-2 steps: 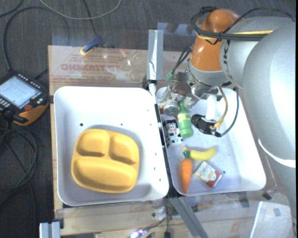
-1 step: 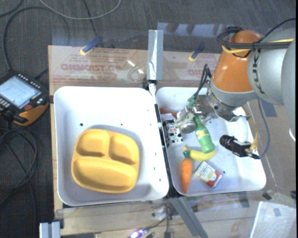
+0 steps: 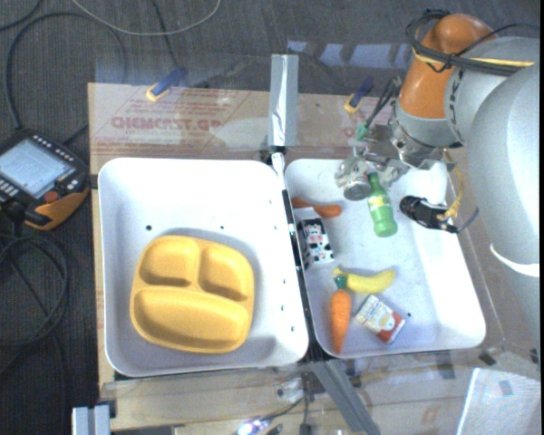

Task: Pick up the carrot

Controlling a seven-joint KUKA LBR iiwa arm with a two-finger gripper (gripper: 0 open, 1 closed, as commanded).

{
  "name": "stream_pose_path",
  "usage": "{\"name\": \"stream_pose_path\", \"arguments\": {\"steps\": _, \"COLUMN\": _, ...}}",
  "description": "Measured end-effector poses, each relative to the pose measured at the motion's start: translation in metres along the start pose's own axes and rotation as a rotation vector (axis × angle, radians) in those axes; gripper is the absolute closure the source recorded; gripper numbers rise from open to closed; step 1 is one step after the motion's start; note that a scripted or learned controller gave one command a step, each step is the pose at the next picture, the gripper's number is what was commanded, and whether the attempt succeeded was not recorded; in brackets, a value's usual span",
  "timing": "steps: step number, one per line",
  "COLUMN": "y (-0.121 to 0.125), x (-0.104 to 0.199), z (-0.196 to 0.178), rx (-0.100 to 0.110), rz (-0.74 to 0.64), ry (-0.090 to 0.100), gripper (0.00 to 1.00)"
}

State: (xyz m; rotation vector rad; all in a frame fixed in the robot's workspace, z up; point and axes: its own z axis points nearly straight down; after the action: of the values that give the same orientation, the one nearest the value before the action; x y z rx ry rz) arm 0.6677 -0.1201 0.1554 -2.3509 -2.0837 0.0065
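The carrot (image 3: 340, 319) lies in the right bin (image 3: 453, 308), close to its front wall, with its green top pointing toward the far side. The gripper (image 3: 354, 178) hangs over the far part of the same bin, well behind the carrot. A green bottle (image 3: 380, 211) lies just to the right of the gripper, and I cannot tell whether the two touch.
A banana (image 3: 368, 281) lies right behind the carrot and a small juice carton (image 3: 381, 320) lies to its right. A printed card (image 3: 315, 242) and a small orange piece (image 3: 325, 211) sit near the bin's left wall. The left bin (image 3: 118, 198) holds a yellow divided tray (image 3: 196, 294).
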Motion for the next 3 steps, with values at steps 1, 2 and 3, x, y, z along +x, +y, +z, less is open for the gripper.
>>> {"name": "stream_pose_path", "arguments": {"steps": 1, "y": -0.009, "x": 0.080, "z": -0.028, "rx": -0.002, "rz": -0.261, "ry": 0.001, "gripper": 1.00}}
{"name": "stream_pose_path", "arguments": {"steps": 2, "y": -0.064, "x": 0.052, "z": -0.027, "rx": 0.000, "rz": -0.039, "ry": 0.003, "gripper": 1.00}}
{"name": "stream_pose_path", "arguments": {"steps": 3, "y": -0.006, "x": 0.011, "z": -0.092, "rx": -0.002, "rz": -0.409, "ry": 0.000, "gripper": 1.00}}
